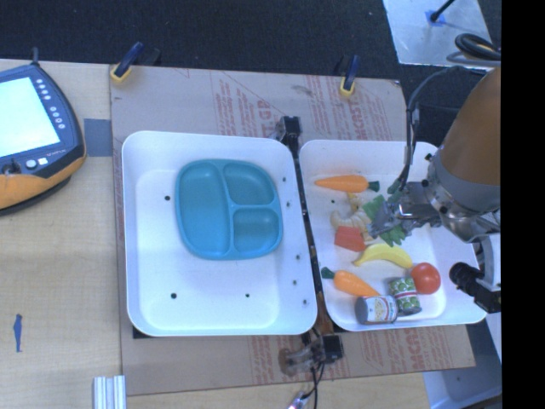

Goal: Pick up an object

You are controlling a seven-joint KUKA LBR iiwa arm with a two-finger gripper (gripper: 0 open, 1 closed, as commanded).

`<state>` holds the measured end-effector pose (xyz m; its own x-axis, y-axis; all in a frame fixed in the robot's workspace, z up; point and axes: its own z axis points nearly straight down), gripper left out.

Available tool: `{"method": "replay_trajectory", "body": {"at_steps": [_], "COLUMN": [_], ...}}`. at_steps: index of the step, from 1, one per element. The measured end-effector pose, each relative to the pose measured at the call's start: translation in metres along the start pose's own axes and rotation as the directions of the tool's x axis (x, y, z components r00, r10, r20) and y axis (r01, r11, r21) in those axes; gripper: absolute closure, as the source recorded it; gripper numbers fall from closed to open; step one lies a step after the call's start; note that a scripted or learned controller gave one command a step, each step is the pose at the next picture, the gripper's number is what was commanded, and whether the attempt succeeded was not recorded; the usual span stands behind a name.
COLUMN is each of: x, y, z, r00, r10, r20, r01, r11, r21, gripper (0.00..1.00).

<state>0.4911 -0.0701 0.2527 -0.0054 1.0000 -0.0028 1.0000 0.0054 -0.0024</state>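
Low over the right bin (341, 318) hangs the gripper (390, 217), its dark fingertips down among the toys beside some green leafy pieces (375, 204); whether it is spread or closed I cannot tell, nor whether anything sits in its grasp, since the metal and cables blur into the clutter there.

Nearest the front edge of that bin lie a small can (376, 310) on its side with a green-labelled can (405, 295) just beside it; a red tomato (425, 277) sits next to those, and a carrot (353, 282) lies slantwise to their left; a little farther back come a yellow banana (382, 255) and a red block (349, 239), both just below the gripper (the banana looks close to touching it); a second carrot (341, 182) lies at the far side.

Across the divide, the left bin (140, 228) holds a blue sectioned plate (228, 209).
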Motion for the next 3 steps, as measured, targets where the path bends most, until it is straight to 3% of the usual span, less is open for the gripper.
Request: {"method": "replay_trajectory", "body": {"at_steps": [1,3], "x": [0.052,0.005], "y": [-0.015,0.003], "z": [-0.005,0.001], "r00": [1.000,1.000], "r10": [-0.002,0.002], "r20": [-0.002,-0.001], "r01": [0.002,-0.002], "r11": [1.000,1.000], "r21": [0.004,-0.001], "gripper": [1.00,1.00]}}
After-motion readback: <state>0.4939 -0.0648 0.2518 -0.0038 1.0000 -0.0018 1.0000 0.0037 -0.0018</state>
